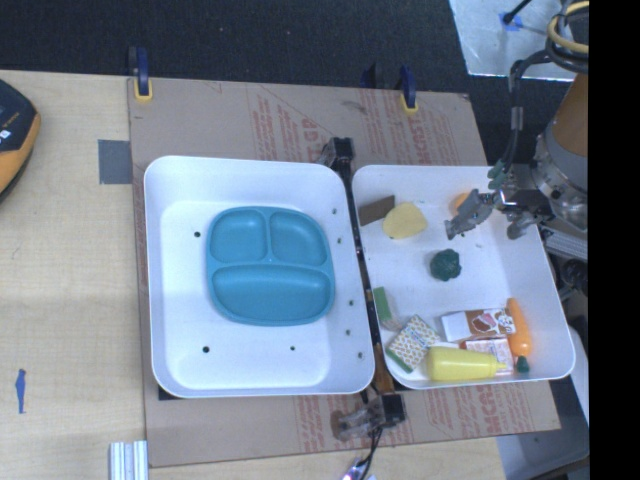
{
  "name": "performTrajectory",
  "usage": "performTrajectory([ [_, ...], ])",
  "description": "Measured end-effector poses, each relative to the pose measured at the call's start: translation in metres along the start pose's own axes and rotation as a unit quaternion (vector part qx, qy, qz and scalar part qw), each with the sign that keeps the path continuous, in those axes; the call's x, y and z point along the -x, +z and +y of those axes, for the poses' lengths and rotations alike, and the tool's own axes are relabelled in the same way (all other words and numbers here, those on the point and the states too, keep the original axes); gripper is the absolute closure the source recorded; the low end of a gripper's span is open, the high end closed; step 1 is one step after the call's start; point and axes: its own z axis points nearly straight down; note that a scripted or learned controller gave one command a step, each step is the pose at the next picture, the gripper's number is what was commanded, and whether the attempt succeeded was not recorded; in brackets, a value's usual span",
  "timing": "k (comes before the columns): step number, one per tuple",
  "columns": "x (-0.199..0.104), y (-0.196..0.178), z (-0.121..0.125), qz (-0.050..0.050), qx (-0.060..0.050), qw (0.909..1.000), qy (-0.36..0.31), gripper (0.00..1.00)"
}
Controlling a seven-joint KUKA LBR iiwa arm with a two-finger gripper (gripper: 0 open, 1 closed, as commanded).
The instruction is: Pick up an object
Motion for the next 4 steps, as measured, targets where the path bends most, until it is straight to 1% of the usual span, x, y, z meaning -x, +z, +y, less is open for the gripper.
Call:
performTrajectory([
  [1,0.032,0.122,0.032,0.000,-0.001,1.0000,0.000,0.00],
  [2,0.037,0.202,0.046,0.000,-0.001,1.0000,0.000,0.00],
  [3,0.038,0.189,0.045,-0.001,-0.001,1.0000,0.000,1.00],
  [4,-0.068,0.093,0.084,0.001,0.006,1.0000,-0.004,1.00],
])
